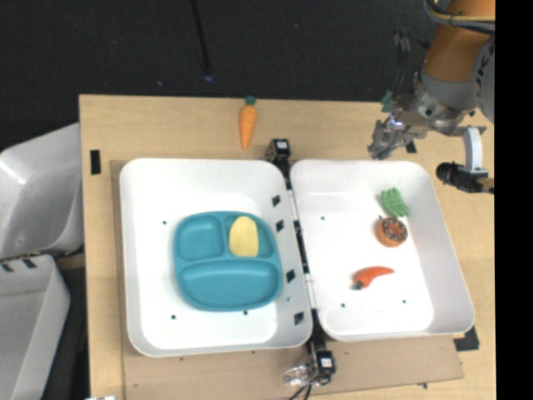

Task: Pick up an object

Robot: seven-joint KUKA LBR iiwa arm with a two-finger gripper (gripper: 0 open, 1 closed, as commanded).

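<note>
In the right bin (pixel 350 186) lie a red chili pepper (pixel 370 277) near the front and a brown round fruit with a green leafy top (pixel 391 222) toward the right side. A blue divided plate (pixel 223 272) sits in the left bin (pixel 150 198), with a yellow oval piece (pixel 243 236) in its upper right compartment. An orange carrot (pixel 246 122) rests on the bench behind the bins. My gripper (pixel 390 140) hangs above the back edge of the right bin, well behind the fruit and the pepper, with nothing seen in it.
The grey arm with its orange band (pixel 454 52) comes in from the upper right. A black fixture (pixel 462 176) juts out at the right bin's right rim. A small black clip (pixel 279 149) stands between the bins at the back.
</note>
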